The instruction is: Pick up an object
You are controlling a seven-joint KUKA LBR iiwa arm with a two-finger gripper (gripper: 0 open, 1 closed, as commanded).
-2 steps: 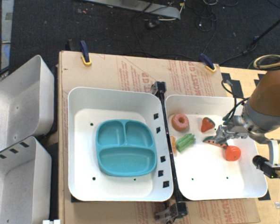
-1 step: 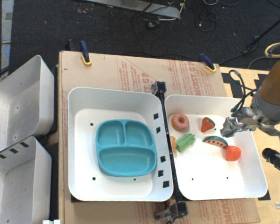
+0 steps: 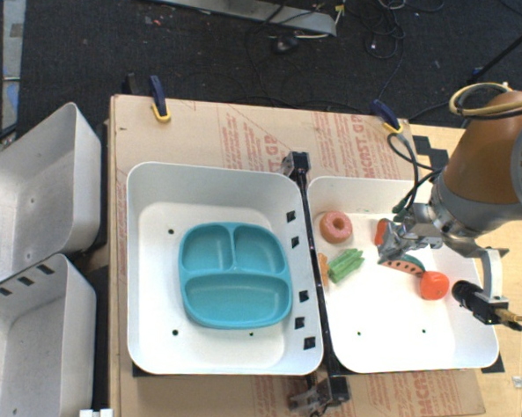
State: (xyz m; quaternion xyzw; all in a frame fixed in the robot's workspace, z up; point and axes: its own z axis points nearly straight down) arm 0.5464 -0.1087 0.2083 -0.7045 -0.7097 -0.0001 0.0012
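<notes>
The end effector [image 3: 398, 249] is low in the right bin [image 3: 464, 348], its state impossible to tell, poised over a watermelon slice [image 3: 405, 266] lying between a red tomato [image 3: 433, 285] and green vegetable [image 3: 345, 264], presumably its pick target.

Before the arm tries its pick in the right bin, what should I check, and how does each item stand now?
1. Gripper above the right bin: ok.
2. Finger state visible: cannot tell.
3. Watermelon slice just below the gripper, in reach: ok.
4. Anything already held: cannot tell.
5. Pink donut and green toy apart from the gripper: ok.
6. Orange-red toy lying close beside the slice, could get bumped: not ok.
</notes>
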